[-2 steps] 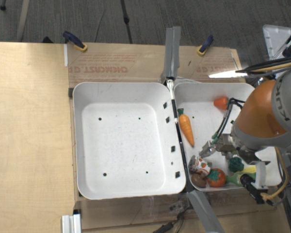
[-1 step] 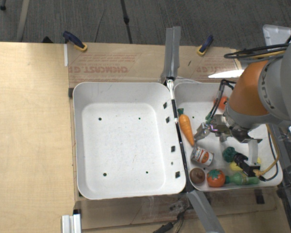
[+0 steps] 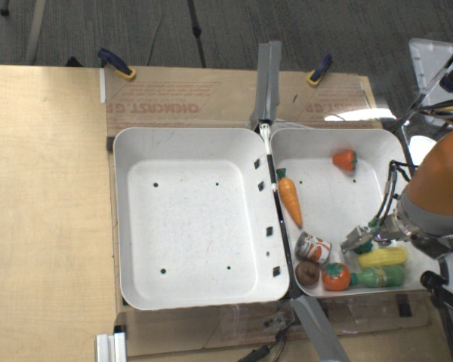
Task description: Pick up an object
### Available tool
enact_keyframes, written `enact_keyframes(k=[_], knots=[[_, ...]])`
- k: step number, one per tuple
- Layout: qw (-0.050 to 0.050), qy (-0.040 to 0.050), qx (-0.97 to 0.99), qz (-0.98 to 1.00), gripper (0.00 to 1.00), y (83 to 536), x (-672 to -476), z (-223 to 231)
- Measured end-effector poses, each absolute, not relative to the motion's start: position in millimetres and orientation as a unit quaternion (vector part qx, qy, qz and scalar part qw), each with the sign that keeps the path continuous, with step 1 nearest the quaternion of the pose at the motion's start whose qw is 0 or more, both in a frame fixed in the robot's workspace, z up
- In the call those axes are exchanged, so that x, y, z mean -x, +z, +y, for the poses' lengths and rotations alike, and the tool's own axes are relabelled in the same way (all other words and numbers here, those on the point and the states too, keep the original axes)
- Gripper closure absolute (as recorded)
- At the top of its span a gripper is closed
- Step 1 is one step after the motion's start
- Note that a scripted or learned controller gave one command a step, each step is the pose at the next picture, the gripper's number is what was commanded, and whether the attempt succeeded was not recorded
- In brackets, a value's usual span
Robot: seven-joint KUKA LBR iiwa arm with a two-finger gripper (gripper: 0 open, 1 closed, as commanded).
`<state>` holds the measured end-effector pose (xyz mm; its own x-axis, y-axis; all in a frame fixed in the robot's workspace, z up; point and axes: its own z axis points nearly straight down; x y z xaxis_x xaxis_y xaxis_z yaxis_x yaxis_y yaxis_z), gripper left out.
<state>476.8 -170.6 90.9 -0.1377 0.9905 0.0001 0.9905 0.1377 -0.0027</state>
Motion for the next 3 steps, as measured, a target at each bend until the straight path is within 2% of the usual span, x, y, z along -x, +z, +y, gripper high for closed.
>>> enact_keyframes(k=[1,2,3], knots=[[0.0,0.0005,0.637,-0.771,0.0,91,-552.5,-127],[0.001,0.0006,0.595,-0.804,0.0,91,-477.0,-107],[-0.001,0.0003,0.487,-0.874,0.0,91,-477.7,-201]])
